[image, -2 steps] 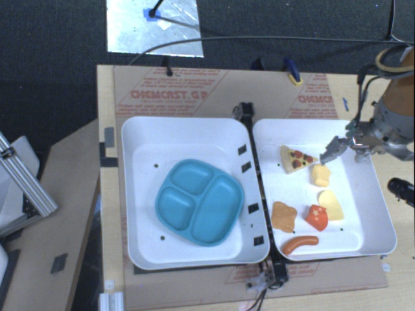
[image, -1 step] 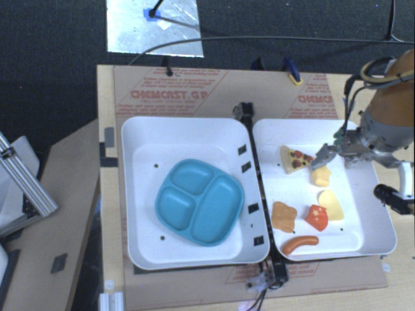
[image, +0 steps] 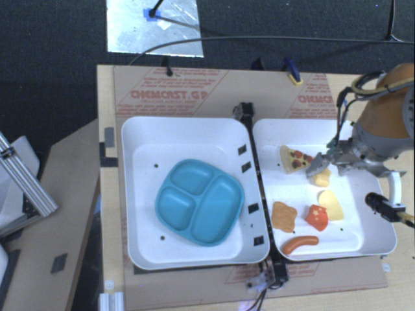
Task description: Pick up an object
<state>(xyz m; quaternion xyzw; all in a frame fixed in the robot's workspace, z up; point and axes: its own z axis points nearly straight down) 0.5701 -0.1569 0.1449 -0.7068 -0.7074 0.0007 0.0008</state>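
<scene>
In the camera view we see the hand (image: 320, 168) low in the right bin (image: 373, 241), over a yellow piece (image: 322, 179) just right of the pizza slice (image: 295, 159), though we cannot tell how it is set; the left bin (image: 139, 193) holds a blue divided plate (image: 199, 201).

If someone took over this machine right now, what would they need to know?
Gripper: low in the right bin, over a small yellow piece beside the pizza slice; whether it grips anything is unclear.
Also in that bin: cheese wedge, red piece, tan piece, sausage.
Left bin: blue divided plate.
Done: nothing visibly lifted.
Left: grab one object and raise it.
</scene>
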